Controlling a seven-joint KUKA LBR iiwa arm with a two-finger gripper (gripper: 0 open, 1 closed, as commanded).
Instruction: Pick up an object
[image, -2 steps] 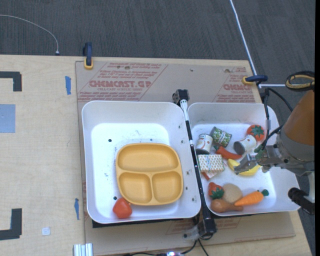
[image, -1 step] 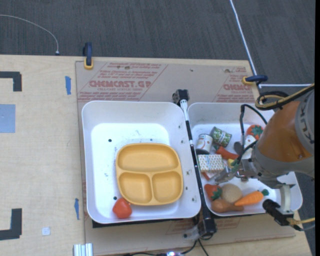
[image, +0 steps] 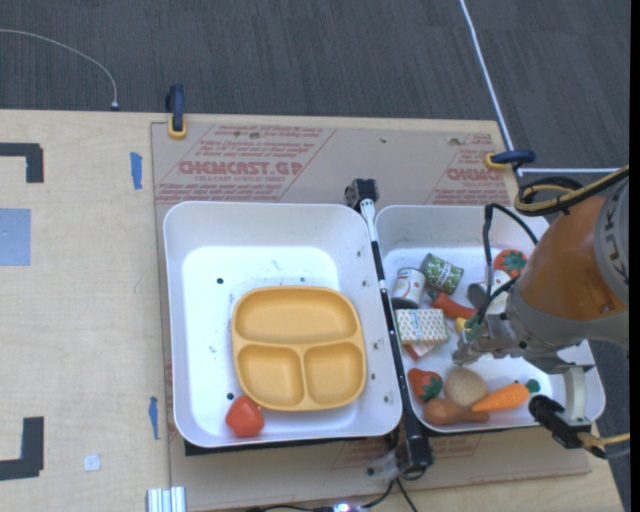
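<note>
so, starting at the left: the left bin (image: 190, 300) carries a yellow divided tray (image: 298, 347), set flat in the middle, and a small red tomato (image: 245, 417) rests on the bin floor just beside the tray's near-left corner, touching or nearly touching it. that side looks like the drop-off space, which is why it is so sparse.

the right bin (image: 440, 222) is where the pickable things are heaped: a green can (image: 441, 272) toward the back, a white crinkled packet (image: 421, 326) in the middle, a red strawberry (image: 424, 384) near the front, a pale potato (image: 464, 385) beside it, and an orange carrot (image: 501, 399) lying along the front edge, touching the potato. they crowd together, so any one of them is a fair target.

my gripper (image: 478, 346) hangs low over that heap, just above the potato and just behind the carrot, with my wrist covering much of the bin's right half. whether my gripper is spread or closed i cannot tell from this angle, and nothing shows clearly clasped in it. my guess is that i am lined up for the potato.
</note>
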